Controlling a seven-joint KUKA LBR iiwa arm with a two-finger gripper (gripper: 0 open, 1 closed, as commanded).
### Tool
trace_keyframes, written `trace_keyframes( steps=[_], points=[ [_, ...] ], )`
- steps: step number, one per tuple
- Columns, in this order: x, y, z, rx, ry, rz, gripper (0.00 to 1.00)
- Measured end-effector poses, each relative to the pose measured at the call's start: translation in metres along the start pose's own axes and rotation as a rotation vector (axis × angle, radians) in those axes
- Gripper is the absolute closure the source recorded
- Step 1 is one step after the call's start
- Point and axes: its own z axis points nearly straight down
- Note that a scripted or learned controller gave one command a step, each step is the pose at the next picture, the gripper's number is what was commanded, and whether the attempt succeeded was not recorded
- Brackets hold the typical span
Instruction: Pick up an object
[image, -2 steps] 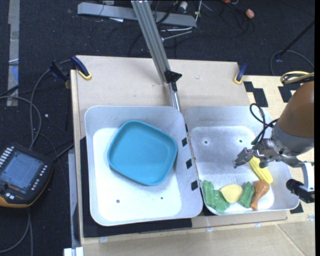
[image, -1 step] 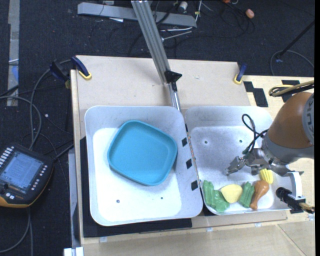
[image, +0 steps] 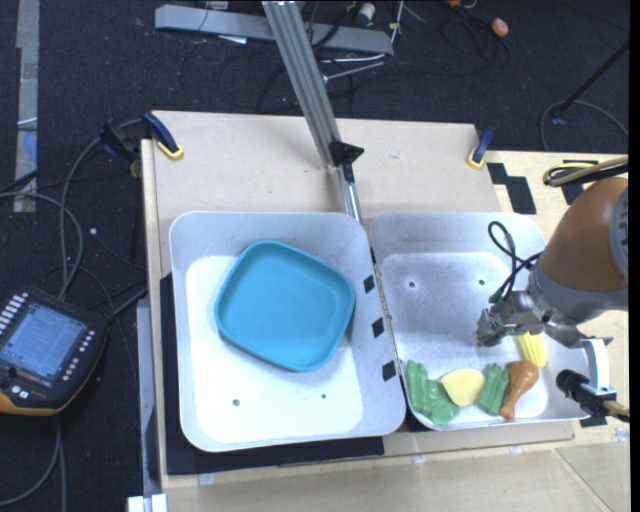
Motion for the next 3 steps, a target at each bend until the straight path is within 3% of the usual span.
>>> trace_keyframes(
  steps=[3],
  points=[
    [0.002, 0.009, -0.184, -0.005, -0.001, -0.001, 1.0]
  ],
)
